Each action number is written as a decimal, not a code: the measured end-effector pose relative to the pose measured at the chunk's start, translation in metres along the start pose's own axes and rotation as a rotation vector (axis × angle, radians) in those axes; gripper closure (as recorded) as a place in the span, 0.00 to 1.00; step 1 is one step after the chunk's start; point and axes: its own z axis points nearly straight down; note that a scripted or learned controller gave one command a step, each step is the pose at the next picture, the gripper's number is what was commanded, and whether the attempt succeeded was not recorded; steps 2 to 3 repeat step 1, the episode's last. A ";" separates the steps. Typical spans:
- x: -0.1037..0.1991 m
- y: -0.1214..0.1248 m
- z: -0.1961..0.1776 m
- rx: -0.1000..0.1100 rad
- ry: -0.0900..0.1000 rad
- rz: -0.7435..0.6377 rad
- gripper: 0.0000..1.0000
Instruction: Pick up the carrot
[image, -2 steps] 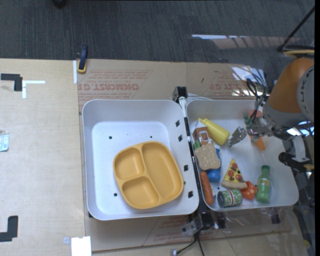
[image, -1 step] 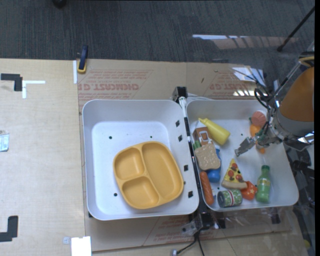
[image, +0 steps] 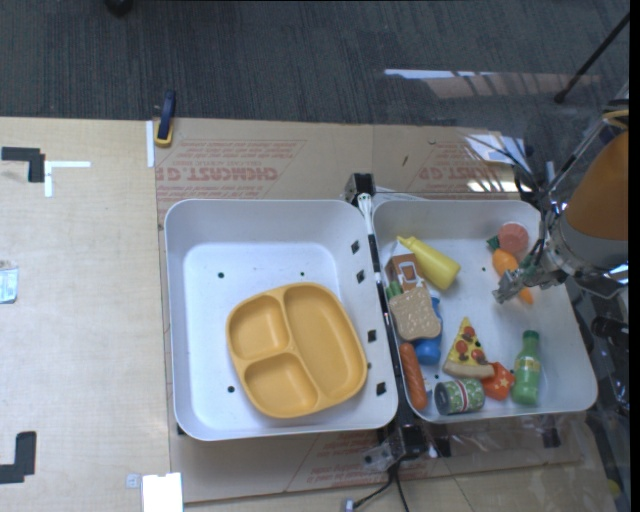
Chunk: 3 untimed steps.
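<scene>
Jaws: low in the right bin; spread or pinching, cannot tell.
Carrot: seemingly the orange piece just above-left of the jaws.

Two white bins sit side by side on the desk. The left bin holds a yellow three-part plate, lying slightly turned. The right bin holds toy food. A yellow bottle lies near the bin's back left, with a small carton just beside it and a slice of toast in front of that. A blue piece shows below the toast. A pizza slice lies mid-bin. A sausage lies along the left wall. A can lies at the front, and a green bottle stands to its right.
</scene>
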 end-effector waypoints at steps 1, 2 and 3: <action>0.065 0.052 -0.057 0.002 -0.011 0.323 1.00; 0.065 0.052 -0.057 0.002 -0.011 0.323 1.00; 0.065 0.052 -0.057 0.002 -0.011 0.323 1.00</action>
